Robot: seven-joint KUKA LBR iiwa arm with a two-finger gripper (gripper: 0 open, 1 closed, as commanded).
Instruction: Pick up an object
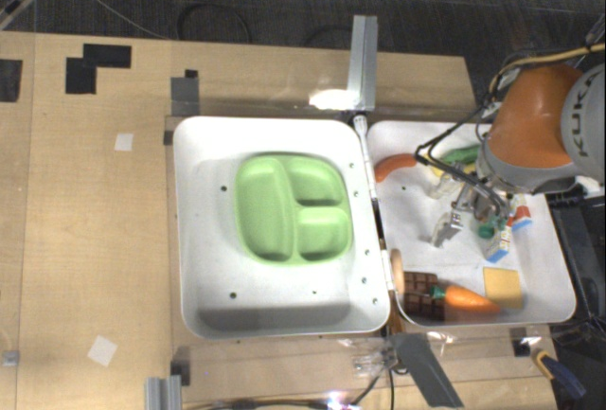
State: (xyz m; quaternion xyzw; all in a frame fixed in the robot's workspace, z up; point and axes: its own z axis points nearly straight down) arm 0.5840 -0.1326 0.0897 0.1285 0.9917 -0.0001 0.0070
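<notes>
A dark carpeted floor runs along the top of the view, and below it a pale wooden tabletop [85, 238] carries two shallow white bins side by side. The left bin [204, 304] holds a light green divided plate [292, 207], lying flat near its middle. The right bin [549, 294] holds a scatter of small things.

The arm [540, 129] reaches in from the right, its orange band sitting over the right bin's upper right part. Below the band the hand [447, 230] points down and to the left, its metal fingers [442, 233] hanging over bare white floor in the middle of the right bin. They seem slightly apart with nothing visible between them.

Around the hand lie an orange-red curved piece [395, 165] at the upper left, a green item [461, 154] partly hidden by cables, and a small blue and white object [499, 245] just right of the fingers. Along the near wall sit a brown block [422, 294], a carrot [466, 300] touching it, and a yellow block [503, 285].
</notes>
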